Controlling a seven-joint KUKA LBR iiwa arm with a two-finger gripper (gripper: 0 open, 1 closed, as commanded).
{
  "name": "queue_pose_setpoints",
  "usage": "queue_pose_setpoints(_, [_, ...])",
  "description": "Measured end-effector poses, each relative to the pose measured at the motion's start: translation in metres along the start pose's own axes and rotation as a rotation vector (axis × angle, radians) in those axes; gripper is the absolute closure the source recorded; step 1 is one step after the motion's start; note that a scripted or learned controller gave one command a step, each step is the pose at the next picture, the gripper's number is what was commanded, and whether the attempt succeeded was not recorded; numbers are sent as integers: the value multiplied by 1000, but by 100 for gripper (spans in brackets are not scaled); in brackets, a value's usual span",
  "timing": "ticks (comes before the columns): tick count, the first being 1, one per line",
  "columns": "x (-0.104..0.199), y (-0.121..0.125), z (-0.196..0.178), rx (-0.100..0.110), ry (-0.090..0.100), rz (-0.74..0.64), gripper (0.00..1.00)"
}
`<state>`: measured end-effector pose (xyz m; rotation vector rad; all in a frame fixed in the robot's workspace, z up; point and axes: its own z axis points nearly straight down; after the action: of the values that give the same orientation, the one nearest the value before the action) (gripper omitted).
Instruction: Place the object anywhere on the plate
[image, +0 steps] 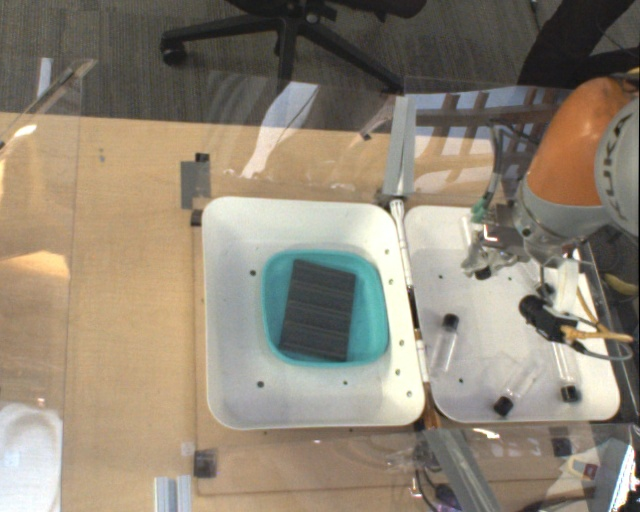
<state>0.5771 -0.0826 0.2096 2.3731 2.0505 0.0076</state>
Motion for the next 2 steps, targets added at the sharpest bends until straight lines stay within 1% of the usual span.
queue_pose_setpoints(1, [64,-38,25,4,1,-154,100])
queue_pose_setpoints(2, [158,-60,25,3,2,-239,100])
